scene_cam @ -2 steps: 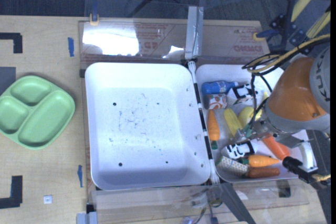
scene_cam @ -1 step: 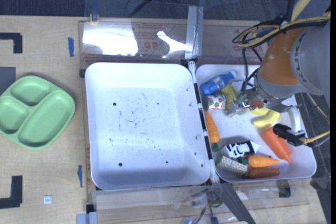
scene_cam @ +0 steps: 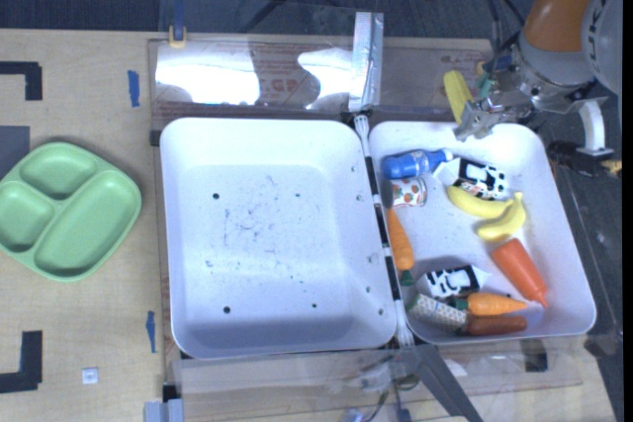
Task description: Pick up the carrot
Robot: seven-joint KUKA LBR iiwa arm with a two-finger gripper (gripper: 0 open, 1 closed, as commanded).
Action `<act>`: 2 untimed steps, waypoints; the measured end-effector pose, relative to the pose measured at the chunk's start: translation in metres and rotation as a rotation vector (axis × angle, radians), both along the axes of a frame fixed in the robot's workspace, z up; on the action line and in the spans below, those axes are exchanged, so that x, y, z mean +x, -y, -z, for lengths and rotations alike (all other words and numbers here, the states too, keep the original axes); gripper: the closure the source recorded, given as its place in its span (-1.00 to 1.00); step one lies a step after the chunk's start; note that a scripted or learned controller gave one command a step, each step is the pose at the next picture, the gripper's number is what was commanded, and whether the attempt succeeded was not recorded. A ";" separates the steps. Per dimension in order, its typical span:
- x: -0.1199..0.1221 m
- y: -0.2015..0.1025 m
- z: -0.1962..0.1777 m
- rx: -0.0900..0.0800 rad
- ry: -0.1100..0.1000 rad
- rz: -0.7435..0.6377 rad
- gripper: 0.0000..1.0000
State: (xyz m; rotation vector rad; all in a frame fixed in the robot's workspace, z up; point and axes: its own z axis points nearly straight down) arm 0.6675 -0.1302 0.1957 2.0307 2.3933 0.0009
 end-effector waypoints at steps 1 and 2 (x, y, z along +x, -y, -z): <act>0.000 0.000 0.000 0.000 -0.001 -0.001 -1.00; -0.069 -0.007 0.089 0.001 -0.001 0.028 -1.00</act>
